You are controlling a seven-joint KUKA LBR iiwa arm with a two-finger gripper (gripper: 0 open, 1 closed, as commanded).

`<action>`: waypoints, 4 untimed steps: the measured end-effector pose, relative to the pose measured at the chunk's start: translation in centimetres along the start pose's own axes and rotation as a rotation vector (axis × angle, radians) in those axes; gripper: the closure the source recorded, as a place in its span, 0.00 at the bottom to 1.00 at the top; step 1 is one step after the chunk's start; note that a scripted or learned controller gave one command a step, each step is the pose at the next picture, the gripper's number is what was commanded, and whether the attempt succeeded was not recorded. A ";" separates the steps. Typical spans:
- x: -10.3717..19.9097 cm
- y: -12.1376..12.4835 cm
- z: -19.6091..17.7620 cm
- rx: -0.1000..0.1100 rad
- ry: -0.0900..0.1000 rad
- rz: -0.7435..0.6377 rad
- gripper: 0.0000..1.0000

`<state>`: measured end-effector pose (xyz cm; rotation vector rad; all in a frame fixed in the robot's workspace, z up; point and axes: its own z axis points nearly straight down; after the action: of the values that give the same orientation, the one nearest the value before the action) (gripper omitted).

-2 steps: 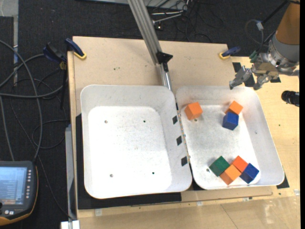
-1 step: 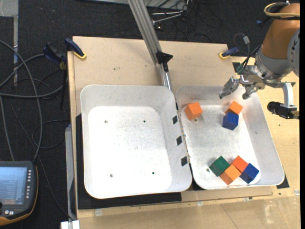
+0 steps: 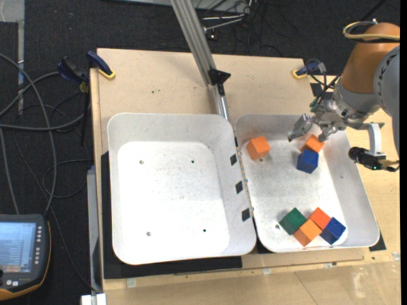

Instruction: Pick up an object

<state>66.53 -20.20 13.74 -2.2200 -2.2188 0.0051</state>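
My gripper (image 3: 313, 133) hangs over the far part of the right bin (image 3: 356, 189), its two fingers spread open. Just in front of the fingertips a small orange block (image 3: 313, 145) sits against a blue block (image 3: 307, 161); neither block is between the fingers. Another orange cube (image 3: 258, 148) lies to the left, near the bin's left wall. At the bin's near edge a green cube (image 3: 293, 221), two orange cubes (image 3: 320, 218) (image 3: 308, 232) and a blue cube (image 3: 332, 230) cluster together.
The left bin (image 3: 127, 170) lies beside the right one, with a ridge between them. A slanted metal pole (image 3: 197, 37) comes down to the bins' far junction. Clamps (image 3: 102, 65) (image 3: 308, 68) grip the board's far corners.
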 end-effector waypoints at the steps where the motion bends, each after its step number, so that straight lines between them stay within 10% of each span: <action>1: 0.0 0.2 -1.4 -0.008 -0.002 -0.002 1.00; 4: 0.5 0.8 -16.0 -0.013 -0.003 -0.004 1.00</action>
<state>67.44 -19.68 29.79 -2.2235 -2.2313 -0.0067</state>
